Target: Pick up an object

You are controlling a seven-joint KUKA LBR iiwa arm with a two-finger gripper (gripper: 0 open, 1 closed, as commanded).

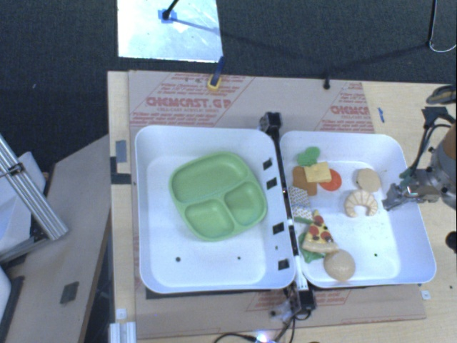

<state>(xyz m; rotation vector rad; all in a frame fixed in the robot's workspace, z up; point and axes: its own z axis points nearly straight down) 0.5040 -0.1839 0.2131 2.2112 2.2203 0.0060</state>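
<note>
Toy food lies in the right bin [400, 263]: a green piece [309, 155], a yellow block [318, 172] on a brown block [303, 180], a red disc [332, 182], a tan round cookie [368, 179], a croissant [362, 203], a pizza slice [318, 236] and a beige bun [339, 265]. My gripper [395, 196] hangs over the bin's right side, just right of the croissant and apart from it. Nothing shows between its fingers.
The left bin [157, 263] holds a green divided plate [218, 195]. A black divider strip [280, 191] runs between the two bins. A shiny sheet [170, 20] lies on the dark floor beyond the bench.
</note>
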